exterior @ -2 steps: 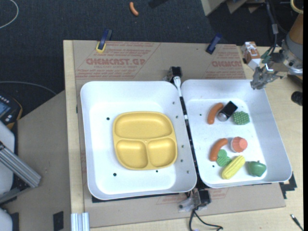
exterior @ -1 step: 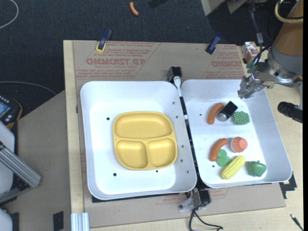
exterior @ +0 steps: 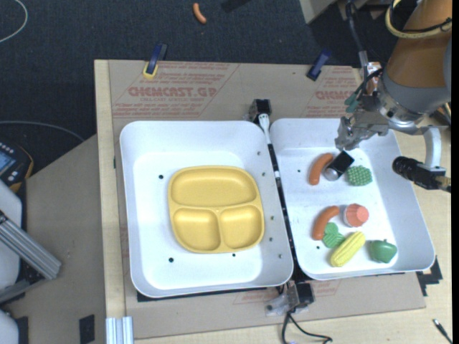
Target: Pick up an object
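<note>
Bench with two shallow white bins side by side, on a cardboard-brown board printed with red lettering.

Left bin (exterior: 136,192): one yellow divided tray (exterior: 215,208), three compartments, lying flat near the bin's middle.

Right bin (exterior: 409,213) — small toy foods:
- orange sausage (exterior: 318,168), upper left part, tilted, touching or just beside a small dark-and-silver piece (exterior: 337,166) under the arm's tool;
- green broccoli-like piece (exterior: 359,175), just right of that dark piece;
- second orange sausage (exterior: 324,221), lower down, tilted;
- red-and-white round piece (exterior: 356,215), just right of the second sausage;
- small green leafy piece (exterior: 332,236), below the second sausage;
- yellow corn cob (exterior: 346,249), touching the leafy piece;
- green pepper (exterior: 383,250), near the bin's lower right corner.

Gripper (exterior: 351,136): hangs over the upper part of the right bin, just above the dark piece and the first sausage. Whether it is apart, together or clamped on anything — cannot be told from this angle.

Floor beyond the board: dark carpet, one stray orange sausage (exterior: 199,12) lying well apart from the bins.
</note>
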Available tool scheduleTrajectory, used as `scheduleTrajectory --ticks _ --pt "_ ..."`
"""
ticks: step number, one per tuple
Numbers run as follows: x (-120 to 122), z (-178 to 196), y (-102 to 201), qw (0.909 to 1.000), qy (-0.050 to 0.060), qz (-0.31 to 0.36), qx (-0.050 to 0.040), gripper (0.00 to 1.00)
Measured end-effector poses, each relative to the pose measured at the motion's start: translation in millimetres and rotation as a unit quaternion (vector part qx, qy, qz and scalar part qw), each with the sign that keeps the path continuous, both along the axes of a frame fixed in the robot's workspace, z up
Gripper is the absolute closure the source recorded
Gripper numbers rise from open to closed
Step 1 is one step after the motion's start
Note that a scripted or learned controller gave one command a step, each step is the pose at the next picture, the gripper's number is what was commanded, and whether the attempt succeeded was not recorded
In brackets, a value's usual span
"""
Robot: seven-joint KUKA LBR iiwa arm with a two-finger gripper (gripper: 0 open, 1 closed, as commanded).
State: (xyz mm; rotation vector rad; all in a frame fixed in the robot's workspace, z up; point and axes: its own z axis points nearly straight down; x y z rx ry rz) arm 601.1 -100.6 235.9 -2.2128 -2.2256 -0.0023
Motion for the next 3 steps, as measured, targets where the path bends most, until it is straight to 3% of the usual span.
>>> scheduleTrajectory --ticks 2,3 --pt "-48 -5 106 1.0 0.001 0.0 0.0 1.0" --pt "-53 -14 125 1.0 0.001 -0.002 -0.001 1.0"
